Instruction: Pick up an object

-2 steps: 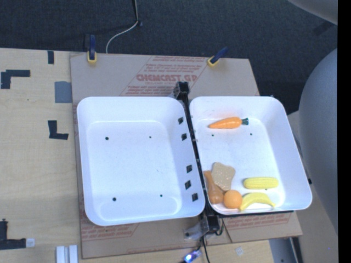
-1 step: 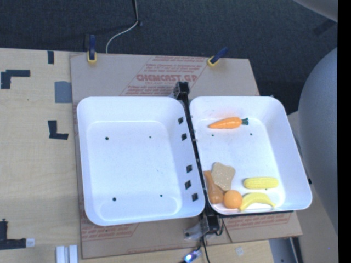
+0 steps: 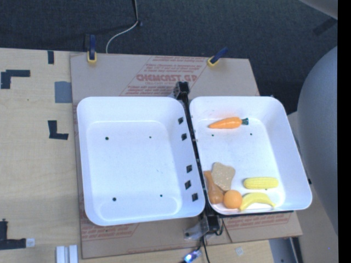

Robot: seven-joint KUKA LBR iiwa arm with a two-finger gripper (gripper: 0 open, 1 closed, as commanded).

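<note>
Lying nearest: a yellow banana (image 3: 256,201) in the near right corner of the right bin (image 3: 293,147), close against the near wall.
Orange ball: a round orange fruit (image 3: 232,199) just left of the banana, touching its tip or nearly so.
Brown piece: a long orange-brown thing (image 3: 213,189) at the fruit's left, running along the bin's left wall; too blurred to name.
Tan slice: a flat bread-like slice (image 3: 222,175) resting partly on the brown piece.
Corn: a yellow corn cob (image 3: 260,183) lying crosswise just behind the banana and to the right of the slice.
Carrot: an orange carrot (image 3: 226,123) with a dark green stub pointing right, alone in the far half of the right bin, well apart from the near cluster.
Left bin: the left bin (image 3: 88,147), white with four small dark dots on its floor, set side by side with the right one.
Seam: a row of black clips (image 3: 188,147) along the line where the two bins meet.
Underlay: a brown cardboard sheet (image 3: 164,75) with red print under both bins, on the pale wooden bench (image 3: 33,147).
Clamps: two blue-and-yellow clamps (image 3: 91,53) on the sheet's far edge.
Cable: a white cable (image 3: 123,32) curving away over the dark floor beyond.
Arm: a blurred grey bulk (image 3: 329,136) along the right side, beside the right bin.
Gripper: whether the gripper is open or closed cannot be told.
</note>
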